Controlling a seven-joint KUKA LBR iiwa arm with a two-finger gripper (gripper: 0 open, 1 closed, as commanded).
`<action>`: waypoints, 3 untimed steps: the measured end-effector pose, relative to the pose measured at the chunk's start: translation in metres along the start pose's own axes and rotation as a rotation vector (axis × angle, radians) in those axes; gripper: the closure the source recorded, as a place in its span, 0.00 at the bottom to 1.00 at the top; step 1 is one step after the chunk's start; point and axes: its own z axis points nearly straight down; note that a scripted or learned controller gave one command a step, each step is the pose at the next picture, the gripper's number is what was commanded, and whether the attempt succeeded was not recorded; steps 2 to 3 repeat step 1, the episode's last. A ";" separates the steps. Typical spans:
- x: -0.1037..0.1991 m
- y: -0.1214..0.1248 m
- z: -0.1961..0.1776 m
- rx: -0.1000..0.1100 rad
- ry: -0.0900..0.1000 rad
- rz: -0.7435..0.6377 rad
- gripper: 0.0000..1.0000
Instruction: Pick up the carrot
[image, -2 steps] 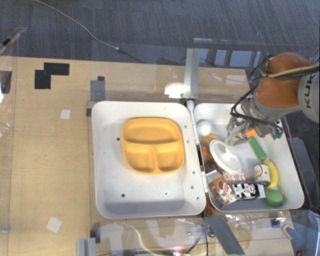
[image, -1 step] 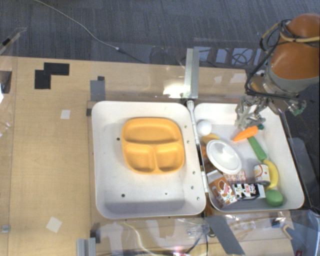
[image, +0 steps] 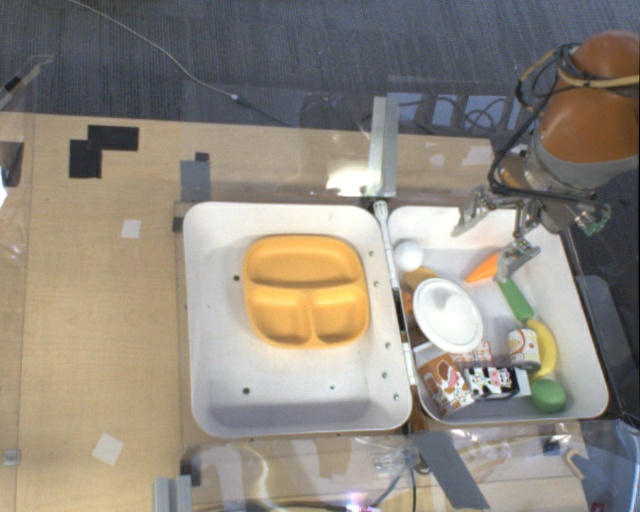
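The carrot (image: 483, 268) is a small orange piece lying in the right bin (image: 585, 330), near its upper middle, with a green stalk-like piece (image: 516, 298) trailing off to its lower right. My gripper (image: 496, 236) hangs just above and slightly right of the carrot, at the end of the grey and orange arm (image: 590, 110) that reaches in from the upper right. Its two fingers stand apart, one finger (image: 470, 216) up and to the left of the carrot and the other just to its right. Nothing is between them, so the gripper is open.
Crowding the right bin are a white ball (image: 408, 255), an upturned white bowl (image: 448, 312), a banana (image: 546, 348), a green lime (image: 548, 396) and printed snack packets (image: 470, 381). A yellow divided plate (image: 305, 290) sits in the left bin (image: 215, 400).
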 end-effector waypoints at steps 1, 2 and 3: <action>-0.013 -0.058 0.101 0.001 0.000 -0.176 0.00; -0.013 -0.058 0.101 0.001 0.000 -0.176 0.00; -0.013 -0.058 0.101 0.001 0.000 -0.176 0.00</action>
